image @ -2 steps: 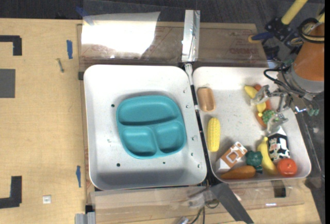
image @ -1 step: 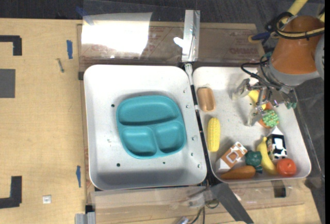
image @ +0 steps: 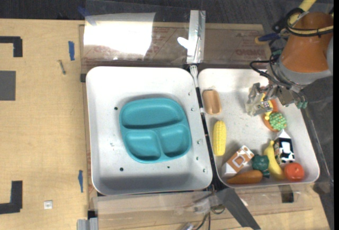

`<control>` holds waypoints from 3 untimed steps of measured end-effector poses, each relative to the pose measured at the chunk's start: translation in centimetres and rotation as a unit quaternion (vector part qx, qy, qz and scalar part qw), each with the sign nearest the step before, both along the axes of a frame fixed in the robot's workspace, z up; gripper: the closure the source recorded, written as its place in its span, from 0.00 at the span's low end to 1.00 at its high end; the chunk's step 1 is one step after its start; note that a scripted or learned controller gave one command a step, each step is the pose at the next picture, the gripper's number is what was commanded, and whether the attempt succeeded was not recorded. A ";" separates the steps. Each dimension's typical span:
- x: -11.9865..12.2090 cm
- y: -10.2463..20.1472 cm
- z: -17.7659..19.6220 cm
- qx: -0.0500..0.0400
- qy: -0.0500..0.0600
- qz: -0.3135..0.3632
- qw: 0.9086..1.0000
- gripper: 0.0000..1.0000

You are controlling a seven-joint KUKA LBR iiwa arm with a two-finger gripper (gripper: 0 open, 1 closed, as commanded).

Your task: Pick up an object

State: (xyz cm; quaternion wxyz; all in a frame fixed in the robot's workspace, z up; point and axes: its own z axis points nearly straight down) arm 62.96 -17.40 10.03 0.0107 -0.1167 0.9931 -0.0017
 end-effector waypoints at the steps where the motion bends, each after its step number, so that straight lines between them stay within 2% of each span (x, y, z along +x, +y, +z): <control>1: 0.0 0.0 -0.1 0.000 0.001 0.000 1.000 0.00; 2: -0.2 2.3 -1.3 0.001 0.008 -0.023 1.000 0.00; 3: 3.9 -3.2 -1.3 -0.001 0.006 0.130 0.991 0.00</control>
